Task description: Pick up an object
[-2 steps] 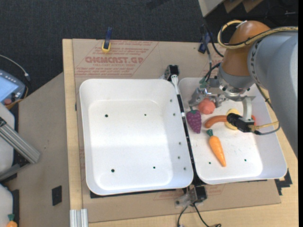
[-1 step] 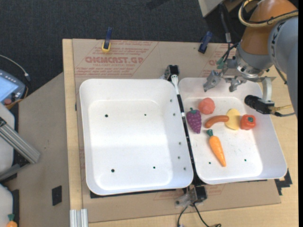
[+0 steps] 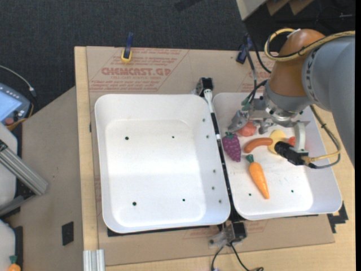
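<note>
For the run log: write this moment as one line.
arm: over right bin | gripper: low by pink toy | nearby: grapes, sausage, carrot | grasp: unconfirmed

From my remote station I see dark grey carpet (image 3: 67, 16) across the frame's top. A cardboard sheet (image 3: 141, 69) printed with red lettering covers the bench. An aluminium rail (image 3: 20, 168) crosses the left edge.

Bins (image 3: 152, 168): I see smooth white plastic, slight sheen.
Board (image 3: 141, 69): matt brown cardboard, printed red.
Carrot (image 3: 258, 177): glossy orange plastic.
Grapes (image 3: 231, 147): bumpy purple plastic.
</note>
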Tool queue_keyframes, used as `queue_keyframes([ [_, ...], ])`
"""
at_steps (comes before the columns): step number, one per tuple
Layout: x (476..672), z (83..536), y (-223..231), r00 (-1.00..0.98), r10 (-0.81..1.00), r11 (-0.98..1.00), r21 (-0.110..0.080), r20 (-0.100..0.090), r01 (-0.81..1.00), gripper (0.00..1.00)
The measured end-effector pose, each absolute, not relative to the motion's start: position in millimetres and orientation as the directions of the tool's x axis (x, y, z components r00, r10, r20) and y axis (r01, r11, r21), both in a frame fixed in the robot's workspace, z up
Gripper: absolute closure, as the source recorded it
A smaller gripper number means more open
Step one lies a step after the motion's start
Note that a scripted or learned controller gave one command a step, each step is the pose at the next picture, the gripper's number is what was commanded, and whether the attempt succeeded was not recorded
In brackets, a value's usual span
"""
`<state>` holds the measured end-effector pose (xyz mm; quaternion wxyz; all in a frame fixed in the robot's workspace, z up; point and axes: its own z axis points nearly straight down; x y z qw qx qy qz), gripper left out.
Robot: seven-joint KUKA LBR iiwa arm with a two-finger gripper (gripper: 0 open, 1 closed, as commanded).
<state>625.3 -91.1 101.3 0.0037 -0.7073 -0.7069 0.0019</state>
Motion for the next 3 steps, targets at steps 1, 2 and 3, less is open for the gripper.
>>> queue_keyframes([
  [1,670.3,191.6,-34.8,-0.007,1.0,0.007,0.014,0.001,1.0,0.0],
  [2,667.5,196.0,-39.1,-0.002,1.0,0.002,0.005,-0.001,1.0,1.0],
  [3,640.8,230.6,-22.7,-0.002,1.0,0.002,-0.001,0.001,1.0,1.0],
])
